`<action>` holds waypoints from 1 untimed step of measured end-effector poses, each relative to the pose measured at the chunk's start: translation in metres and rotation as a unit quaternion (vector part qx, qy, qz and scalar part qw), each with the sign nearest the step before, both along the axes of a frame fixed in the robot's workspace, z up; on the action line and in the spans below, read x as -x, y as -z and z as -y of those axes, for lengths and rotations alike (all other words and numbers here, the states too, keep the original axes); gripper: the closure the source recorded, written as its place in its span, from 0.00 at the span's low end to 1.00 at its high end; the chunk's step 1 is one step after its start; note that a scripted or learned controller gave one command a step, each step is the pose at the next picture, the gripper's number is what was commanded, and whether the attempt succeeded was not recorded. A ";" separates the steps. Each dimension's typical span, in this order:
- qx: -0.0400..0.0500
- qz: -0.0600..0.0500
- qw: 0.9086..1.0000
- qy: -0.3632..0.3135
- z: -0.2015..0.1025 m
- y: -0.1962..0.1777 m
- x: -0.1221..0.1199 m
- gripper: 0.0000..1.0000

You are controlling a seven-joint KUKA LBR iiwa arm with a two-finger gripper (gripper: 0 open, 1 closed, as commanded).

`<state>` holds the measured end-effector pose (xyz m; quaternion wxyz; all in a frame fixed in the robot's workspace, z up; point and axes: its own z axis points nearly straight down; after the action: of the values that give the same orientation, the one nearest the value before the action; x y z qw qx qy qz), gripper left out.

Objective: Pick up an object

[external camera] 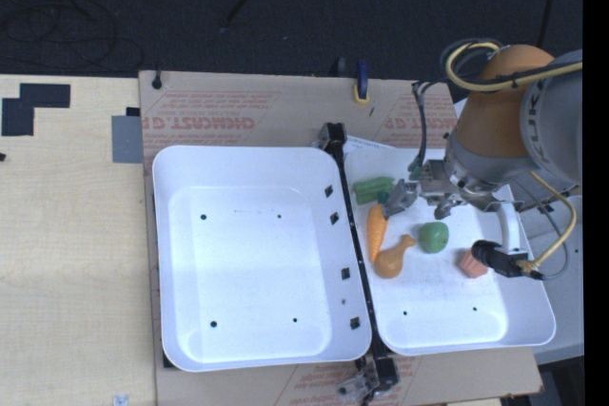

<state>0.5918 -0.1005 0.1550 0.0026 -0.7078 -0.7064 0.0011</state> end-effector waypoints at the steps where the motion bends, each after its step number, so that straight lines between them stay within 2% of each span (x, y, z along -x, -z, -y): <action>1: 0.003 0.006 1.000 0.000 0.041 -0.107 -0.033 0.00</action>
<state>0.6249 -0.1413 0.2619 -0.0037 -0.7079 -0.7063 -0.0014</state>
